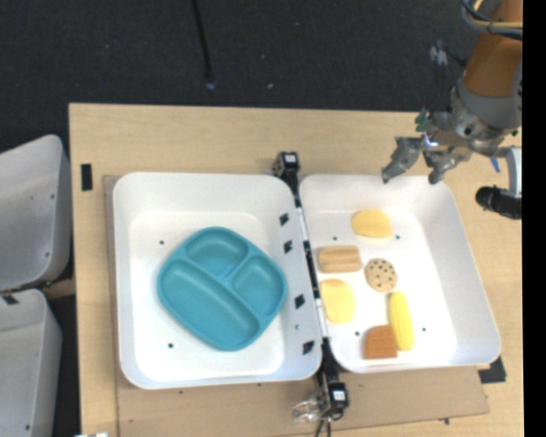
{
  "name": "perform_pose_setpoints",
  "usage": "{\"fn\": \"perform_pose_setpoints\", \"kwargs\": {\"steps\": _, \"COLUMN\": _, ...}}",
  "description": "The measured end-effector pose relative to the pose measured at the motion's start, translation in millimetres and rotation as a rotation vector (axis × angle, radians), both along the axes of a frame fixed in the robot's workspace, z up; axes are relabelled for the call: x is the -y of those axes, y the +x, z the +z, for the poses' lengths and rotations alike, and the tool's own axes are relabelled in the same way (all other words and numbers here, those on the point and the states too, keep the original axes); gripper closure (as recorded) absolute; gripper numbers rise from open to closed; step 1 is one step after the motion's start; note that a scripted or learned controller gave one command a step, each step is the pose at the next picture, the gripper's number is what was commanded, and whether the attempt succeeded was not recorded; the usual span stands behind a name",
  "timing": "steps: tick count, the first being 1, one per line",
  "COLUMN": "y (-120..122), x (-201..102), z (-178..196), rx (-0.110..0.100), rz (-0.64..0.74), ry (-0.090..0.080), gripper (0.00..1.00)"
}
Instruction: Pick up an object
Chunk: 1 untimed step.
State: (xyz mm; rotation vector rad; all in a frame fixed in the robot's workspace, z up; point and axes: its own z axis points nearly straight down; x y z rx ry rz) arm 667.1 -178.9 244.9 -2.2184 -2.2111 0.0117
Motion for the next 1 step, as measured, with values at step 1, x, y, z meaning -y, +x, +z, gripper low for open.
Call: {"fn": "perform_pose_setpoints", "kwargs": {"steps": 1, "y": 2.2, "x": -0.6, "z": 9.1, "rx": 0.013, "rz": 0.003, "ry": -0.003, "gripper": 0.00}}
